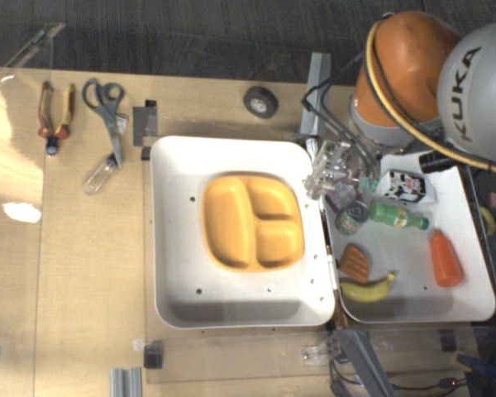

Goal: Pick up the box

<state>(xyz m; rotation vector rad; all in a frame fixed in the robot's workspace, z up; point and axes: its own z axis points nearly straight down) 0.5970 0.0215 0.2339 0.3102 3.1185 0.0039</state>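
I judged the box (407, 186) light, stiff cardboard, best pinched across its short edges, though I couldn't tell the gripper (337, 172)'s state from there.

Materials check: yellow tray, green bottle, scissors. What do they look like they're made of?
Yellow tray: likely moulded plastic, smooth with a soft sheen and rounded compartment walls.
Green bottle: probably plastic, glossy, with a small highlight; too small to be sure.
Scissors: metal blades, grey and shiny; dark handle loops look like plastic.
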